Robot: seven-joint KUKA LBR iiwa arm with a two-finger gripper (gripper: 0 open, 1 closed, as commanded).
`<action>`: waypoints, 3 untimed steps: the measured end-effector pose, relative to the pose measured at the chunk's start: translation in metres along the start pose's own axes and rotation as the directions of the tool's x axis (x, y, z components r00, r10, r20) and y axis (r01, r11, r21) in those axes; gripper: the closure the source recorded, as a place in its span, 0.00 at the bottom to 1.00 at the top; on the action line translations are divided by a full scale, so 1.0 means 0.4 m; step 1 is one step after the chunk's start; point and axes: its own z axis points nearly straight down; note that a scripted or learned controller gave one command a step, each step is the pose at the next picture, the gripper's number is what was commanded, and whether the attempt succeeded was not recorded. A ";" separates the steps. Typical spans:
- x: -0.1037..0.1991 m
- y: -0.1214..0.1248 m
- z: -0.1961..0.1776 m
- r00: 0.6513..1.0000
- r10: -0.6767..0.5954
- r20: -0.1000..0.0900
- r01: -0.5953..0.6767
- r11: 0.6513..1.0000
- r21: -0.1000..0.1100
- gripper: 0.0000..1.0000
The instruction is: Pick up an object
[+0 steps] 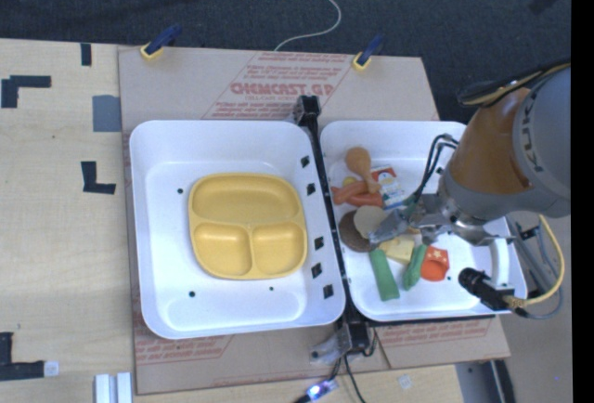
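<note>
My gripper (394,227) hangs low in the right bin (422,134), over the middle of a pile of toy food. Just under it lie a brown disc (352,229) and a pale yellow piece (399,250). A long green stick (383,274) and a shorter green one (414,266) lie toward the front, with a red piece (434,265) beside them. Behind the gripper are an orange carrot-like piece (355,196), a tan rounded piece (357,160) and a small white, red and blue packet (387,183). Nothing is visibly lifted.
The left bin (148,206) holds a yellow divided plate (248,225). A black divider (320,206) runs between the bins. The arm's grey and orange body (501,160) covers the right bin's right side.
</note>
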 end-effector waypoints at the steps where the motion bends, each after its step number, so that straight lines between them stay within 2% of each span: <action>1: 0.000 0.005 0.077 1.000 -0.001 0.003 0.001 1.000 -0.011 0.00; 2: -0.001 0.011 0.044 1.000 0.000 0.005 0.000 1.000 -0.020 1.00; 3: -0.023 0.012 -0.100 1.000 0.000 0.002 0.000 1.000 -0.011 1.00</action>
